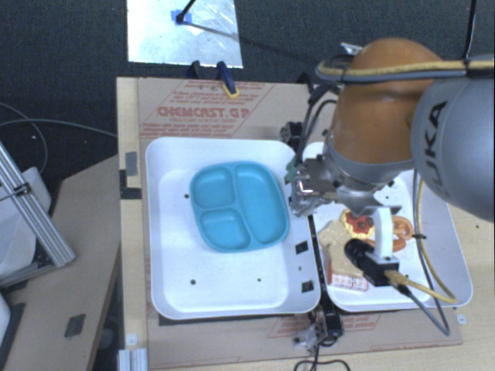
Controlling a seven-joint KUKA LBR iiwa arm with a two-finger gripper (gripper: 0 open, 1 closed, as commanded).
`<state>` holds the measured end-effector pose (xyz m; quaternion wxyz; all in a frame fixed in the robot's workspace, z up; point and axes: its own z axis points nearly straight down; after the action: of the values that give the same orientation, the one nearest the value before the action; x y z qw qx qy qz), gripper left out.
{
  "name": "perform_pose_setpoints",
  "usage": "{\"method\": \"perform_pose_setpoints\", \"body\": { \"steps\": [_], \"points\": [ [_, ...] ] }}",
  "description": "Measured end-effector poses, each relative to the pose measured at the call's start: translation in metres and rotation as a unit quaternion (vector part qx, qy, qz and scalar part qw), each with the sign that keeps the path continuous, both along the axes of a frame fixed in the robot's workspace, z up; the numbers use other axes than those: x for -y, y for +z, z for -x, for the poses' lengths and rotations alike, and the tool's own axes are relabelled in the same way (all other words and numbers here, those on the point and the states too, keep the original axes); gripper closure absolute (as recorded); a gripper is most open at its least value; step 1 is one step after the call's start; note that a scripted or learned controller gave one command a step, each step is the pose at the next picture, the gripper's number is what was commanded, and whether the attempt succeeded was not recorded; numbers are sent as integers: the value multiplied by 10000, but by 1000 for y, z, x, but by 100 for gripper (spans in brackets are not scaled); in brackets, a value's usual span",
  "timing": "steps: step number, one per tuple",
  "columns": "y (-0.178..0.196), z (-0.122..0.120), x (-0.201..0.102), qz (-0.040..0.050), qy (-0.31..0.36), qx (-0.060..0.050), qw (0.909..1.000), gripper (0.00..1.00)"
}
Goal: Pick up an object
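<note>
A blue three-compartment plate (236, 205) lies flat in the left bin (174, 284). In the right bin (452, 273) there is a tan flat piece (334, 238), a round orange-and-red toy (362, 224) and a red-and-white packet (346, 283) near the front wall. The arm's orange band and grey wrist (379, 122) hang over the right bin and hide much of it. My gripper (303, 188) is low at the divide between the two bins, just right of the plate's edge. Nothing is visibly held.
A black connector with a yellow cable (379, 270) on a white bracket hangs from the arm over the right bin's front. A shiny metal sheet (184, 22) lies behind the bins. Aluminium framing (27, 215) stands at the far left.
</note>
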<state>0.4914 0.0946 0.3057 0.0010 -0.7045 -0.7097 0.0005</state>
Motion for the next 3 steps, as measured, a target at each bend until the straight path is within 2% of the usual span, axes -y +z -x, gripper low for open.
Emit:
{"method": "perform_pose_setpoints", "body": {
  "steps": [1, 2, 3],
  "points": [
    [-146, 9, -26, 13, -25, -64, 10000, 100],
    [-127, 5, -25, -2, -40, 9, 10000, 100],
    [-117, 4, -25, -7, -41, 11, 10000, 100]
  ]
}}
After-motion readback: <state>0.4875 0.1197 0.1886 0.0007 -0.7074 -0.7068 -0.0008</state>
